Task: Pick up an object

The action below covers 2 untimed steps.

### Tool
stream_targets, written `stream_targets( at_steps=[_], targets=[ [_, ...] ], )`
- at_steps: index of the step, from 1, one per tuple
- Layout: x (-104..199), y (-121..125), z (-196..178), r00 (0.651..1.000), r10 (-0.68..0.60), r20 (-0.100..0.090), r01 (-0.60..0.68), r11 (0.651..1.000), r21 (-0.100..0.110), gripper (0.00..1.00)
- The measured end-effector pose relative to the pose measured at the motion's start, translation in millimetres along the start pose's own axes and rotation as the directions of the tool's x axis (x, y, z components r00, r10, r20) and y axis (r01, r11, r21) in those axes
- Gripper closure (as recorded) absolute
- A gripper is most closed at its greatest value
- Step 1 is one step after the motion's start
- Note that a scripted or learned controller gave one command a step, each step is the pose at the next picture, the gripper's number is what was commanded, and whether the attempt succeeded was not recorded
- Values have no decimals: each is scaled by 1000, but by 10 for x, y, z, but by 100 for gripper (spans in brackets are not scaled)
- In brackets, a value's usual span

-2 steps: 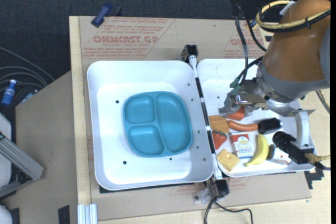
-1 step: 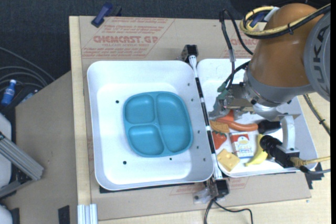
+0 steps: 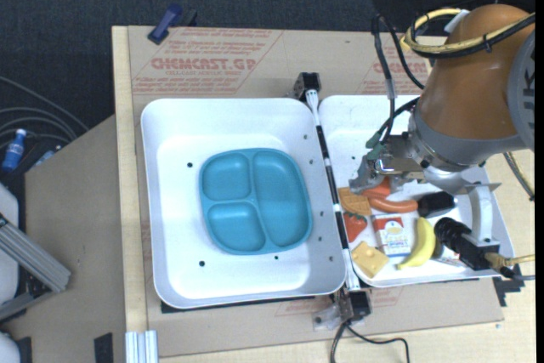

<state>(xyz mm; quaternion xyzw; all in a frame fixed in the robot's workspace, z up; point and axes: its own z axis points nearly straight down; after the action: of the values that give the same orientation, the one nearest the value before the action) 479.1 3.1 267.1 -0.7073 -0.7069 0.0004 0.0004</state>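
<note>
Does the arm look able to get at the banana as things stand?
Probably yes: the banana lies uncovered on top in the right bin, nothing over it, and the gripper is just beside it.

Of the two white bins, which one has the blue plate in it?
The left bin: the blue divided plate lies flat in its middle. The right bin holds toy food instead, such as a banana, under the arm.

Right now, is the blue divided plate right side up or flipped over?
Right side up: the blue divided plate lies flat in the left bin, its three hollow compartments facing the camera.
</note>
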Motion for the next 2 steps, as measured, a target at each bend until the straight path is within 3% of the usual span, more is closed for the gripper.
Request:
stream_targets(
  at_steps=[1,2],
  targets=[
    [-2,1,-16,1000,0,0,0,1000,0,100],
    [-197,-3,22,1000,0,0,0,1000,2,100]
  ],
)
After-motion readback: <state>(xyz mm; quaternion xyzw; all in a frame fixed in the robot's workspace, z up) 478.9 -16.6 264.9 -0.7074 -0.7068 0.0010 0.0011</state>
